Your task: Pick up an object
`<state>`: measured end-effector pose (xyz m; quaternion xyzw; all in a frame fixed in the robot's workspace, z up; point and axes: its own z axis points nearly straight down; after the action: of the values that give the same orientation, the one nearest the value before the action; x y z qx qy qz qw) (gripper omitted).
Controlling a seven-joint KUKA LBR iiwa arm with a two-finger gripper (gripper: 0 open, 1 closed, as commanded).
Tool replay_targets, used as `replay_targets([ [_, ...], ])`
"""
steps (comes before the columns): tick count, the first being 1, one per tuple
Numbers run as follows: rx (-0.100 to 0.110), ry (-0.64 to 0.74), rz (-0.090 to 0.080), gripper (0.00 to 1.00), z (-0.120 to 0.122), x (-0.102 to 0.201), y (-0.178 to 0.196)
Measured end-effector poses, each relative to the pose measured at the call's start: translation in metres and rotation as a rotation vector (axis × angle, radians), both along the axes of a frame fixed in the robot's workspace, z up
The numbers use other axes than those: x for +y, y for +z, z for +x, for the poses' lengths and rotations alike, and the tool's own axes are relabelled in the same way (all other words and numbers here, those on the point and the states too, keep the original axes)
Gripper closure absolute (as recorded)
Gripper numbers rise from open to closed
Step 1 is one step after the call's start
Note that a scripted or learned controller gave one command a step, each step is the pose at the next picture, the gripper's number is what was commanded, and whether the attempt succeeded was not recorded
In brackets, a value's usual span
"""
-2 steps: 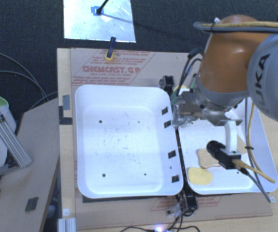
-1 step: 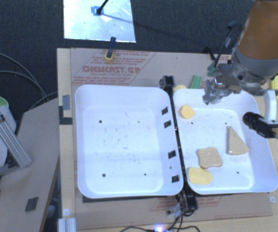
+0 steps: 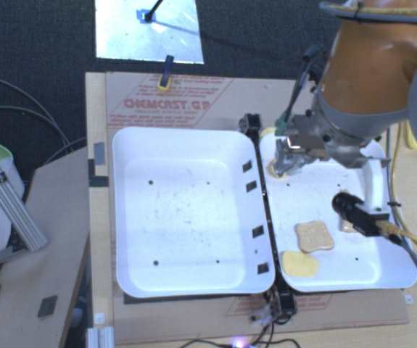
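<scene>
Pale yellow and flat, a rounded disc-like piece [image 3: 300,264] is seen lying nearest the camera on the floor of the right bin [image 3: 382,270], just beside the black divider [image 3: 260,194] between the bins. Touching or nearly touching it on the far side, a tan, toast-like slice [image 3: 315,235] lies flat. Farther back and toward the right, a black cylindrical fitting [image 3: 353,210] on the arm's side overhangs the bin. The left bin [image 3: 186,209] is shown alongside, its white floor marked with dark specks. At the far end of the right bin, the gripper [image 3: 288,154] is lowered near the divider, above a pale object [image 3: 275,168] that is largely hidden; whether the fingers are parted or closed cannot be told. The orange-banded arm [image 3: 375,56] is seen above. Judged from this, a failed grasp is likely: flat pieces offer little edge, the fingers may slide over them, or the gripper may strike the bin's wall or divider.
</scene>
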<state>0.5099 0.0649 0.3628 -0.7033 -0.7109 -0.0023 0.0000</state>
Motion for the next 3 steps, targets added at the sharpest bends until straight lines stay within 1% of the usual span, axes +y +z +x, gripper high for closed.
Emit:
replay_targets([
  [1, -0.001, -0.002, -0.001, 1.00, -0.024, 0.035, 0.019],
  [2, -0.003, -0.016, -0.004, 1.00, -0.011, -0.035, 0.055],
  [3, -0.005, 0.004, 0.002, 1.00, -0.005, 0.072, 0.104],
])
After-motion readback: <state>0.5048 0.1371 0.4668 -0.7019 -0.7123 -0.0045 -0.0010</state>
